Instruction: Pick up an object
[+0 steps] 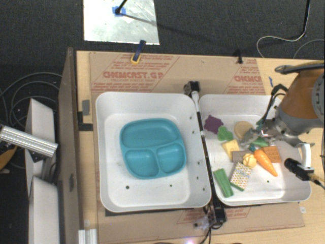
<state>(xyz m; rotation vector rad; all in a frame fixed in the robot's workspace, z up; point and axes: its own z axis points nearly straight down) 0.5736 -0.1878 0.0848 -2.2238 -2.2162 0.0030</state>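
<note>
Gripper (pixel 252 136) low in the right bin (pixel 284 194), state unclear | toy carrot (pixel 265 161) just below-right of gripper | likely light, rigid, slick plastic; grasp across its thick orange middle

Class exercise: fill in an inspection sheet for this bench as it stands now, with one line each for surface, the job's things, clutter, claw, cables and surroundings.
Surface: two white bins side by side, left bin and right bin, on a cardboard sheet.
Job's things: in the right bin, a purple piece, green piece, yellow block, carrot, green stick, patterned packet, all close together.
Clutter: a blue divided tray in the left bin.
Claw: claw low over the pile in the right bin; grasp cannot be judged.
Cables: black cables on the floor at left; another at upper right.
Surroundings: dark floor, shiny sheet beyond the bench.
</note>
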